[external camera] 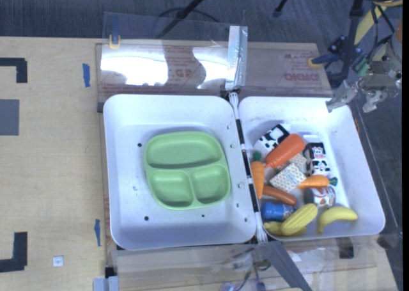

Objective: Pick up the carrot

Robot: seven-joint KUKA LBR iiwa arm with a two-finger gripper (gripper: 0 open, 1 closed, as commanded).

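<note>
A large orange carrot (285, 149) lies at a slant in the upper middle of the right bin (358, 155). A thinner orange carrot (257, 178) rests against the bin's left wall. A small one with a green tip (314, 181) lies further right. My gripper (359, 93) hangs over the bin's far right corner, above and to the right of the pile and well apart from the carrots.
Toy food crowds the right bin: a cracker (289, 176), cow-patterned pieces (275, 135), a blue item (276, 210), corn (299, 219) and a banana (337, 216). The left bin (128, 123) holds a green divided plate (186, 168). Cables and stands sit at the upper right.
</note>
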